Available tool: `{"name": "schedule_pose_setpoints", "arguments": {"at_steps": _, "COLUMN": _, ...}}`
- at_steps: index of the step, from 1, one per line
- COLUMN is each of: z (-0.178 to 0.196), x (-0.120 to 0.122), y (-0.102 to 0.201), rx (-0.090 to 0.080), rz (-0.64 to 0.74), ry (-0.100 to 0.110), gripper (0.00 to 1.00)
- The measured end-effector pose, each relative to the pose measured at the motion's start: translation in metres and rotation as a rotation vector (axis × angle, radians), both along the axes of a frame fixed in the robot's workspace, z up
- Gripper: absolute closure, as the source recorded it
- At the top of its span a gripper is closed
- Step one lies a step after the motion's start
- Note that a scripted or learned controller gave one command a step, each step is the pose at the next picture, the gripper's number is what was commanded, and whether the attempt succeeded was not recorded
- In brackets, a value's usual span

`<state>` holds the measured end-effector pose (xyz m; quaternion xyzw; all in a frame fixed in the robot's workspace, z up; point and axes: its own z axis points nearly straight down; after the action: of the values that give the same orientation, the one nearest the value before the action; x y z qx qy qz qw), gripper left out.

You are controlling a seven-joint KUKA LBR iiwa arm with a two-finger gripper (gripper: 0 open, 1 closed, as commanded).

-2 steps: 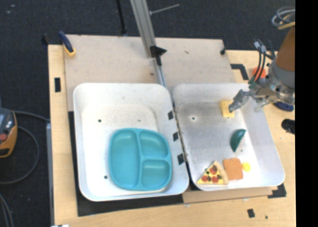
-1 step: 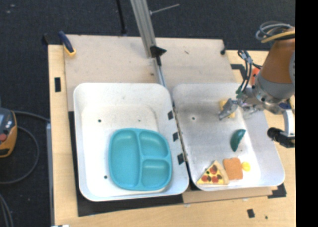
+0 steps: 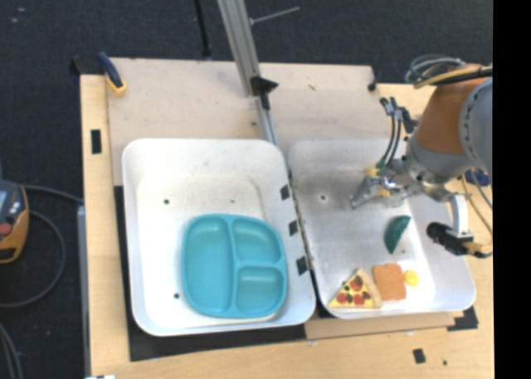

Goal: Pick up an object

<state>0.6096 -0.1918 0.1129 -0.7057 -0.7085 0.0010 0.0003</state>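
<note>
White and shallow, two plastic bins sat side by side on a pale wooden bench (image 3: 182, 104), their inner walls touching near the middle of the view. The left bin (image 3: 158, 170) carried a turquoise plastic tray with three compartments (image 3: 235, 265), lying flat in the near half of the bin.

The right bin (image 3: 332, 170) held the small toys. A dark green, leaf-shaped piece (image 3: 397, 233) lay toward the right of its floor. Along the near wall sat a toy pizza slice with a yellow base and red dots (image 3: 354, 292), and just beside it, to the right, an orange block-like piece (image 3: 389, 282). A small yellow object (image 3: 410, 279) sat against the right side of the orange piece. The pizza slice and the orange piece looked to be touching.

The grey arm with its orange band (image 3: 444, 120) reached in from the right over the far part of the right bin, with cables looping around its wrist. Its two-finger gripper (image 3: 371, 188) pointed toward the left, low over the bin floor, well apart from the pizza slice and near but not touching the green piece. Whether it was open or closed could not be told at this size and angle, and nothing was seen in its grasp.

A slanted aluminium post (image 3: 236, 29) rose from the bench behind the bins, and a blue-and-yellow clamp (image 3: 110, 73) sat at the bench's far left corner.
</note>
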Motion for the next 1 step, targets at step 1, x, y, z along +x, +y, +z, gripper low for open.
{"name": "schedule_pose_setpoints", "arguments": {"at_steps": 1, "z": 0.0149, "x": 0.0015, "y": -0.0015, "rx": -0.002, "rz": 0.001, "ry": -0.007, "gripper": 1.0}}
